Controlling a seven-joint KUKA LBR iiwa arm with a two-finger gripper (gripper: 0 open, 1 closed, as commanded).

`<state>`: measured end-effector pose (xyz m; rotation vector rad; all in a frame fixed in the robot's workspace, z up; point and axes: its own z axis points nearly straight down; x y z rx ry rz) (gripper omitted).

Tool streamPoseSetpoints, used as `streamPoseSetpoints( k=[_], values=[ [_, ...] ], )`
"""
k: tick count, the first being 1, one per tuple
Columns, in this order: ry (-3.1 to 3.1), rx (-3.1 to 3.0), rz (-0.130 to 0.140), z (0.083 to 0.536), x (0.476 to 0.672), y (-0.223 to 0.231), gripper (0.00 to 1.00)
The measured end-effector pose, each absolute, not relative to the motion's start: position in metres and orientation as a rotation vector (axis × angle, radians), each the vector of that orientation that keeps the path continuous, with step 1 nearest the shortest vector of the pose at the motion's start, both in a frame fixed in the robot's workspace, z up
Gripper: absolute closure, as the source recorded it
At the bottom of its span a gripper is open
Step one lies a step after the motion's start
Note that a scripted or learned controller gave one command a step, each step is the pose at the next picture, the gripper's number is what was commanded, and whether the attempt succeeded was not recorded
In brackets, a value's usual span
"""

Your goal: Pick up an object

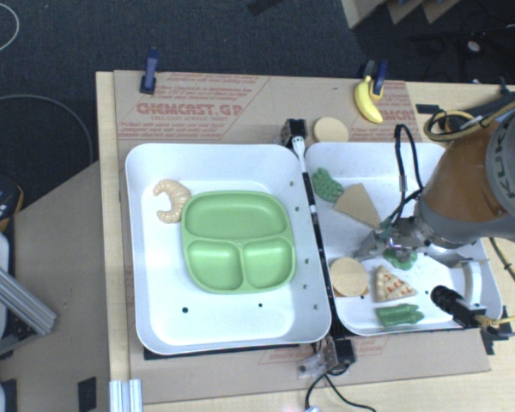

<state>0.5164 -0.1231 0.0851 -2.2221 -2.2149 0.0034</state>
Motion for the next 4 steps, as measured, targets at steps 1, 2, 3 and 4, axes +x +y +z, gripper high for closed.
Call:
streamPoseSetpoints(
  k=[1, 2, 3, 4],
  values=[
    [-2.228, -2.216, -0.005, 0.189, 0.478, -0.054, 0.0],
    [-2.223, -2.223, -0.002, 0.195, 0.48, -0.057, 1.0],
    [-2.227, -2.218, -0.003, 0.205, 0.48, 0.004, 1.0],
    [-2.234, -2.227, -0.022, 0.383, 0.481, 0.001, 1.0]
  ],
)
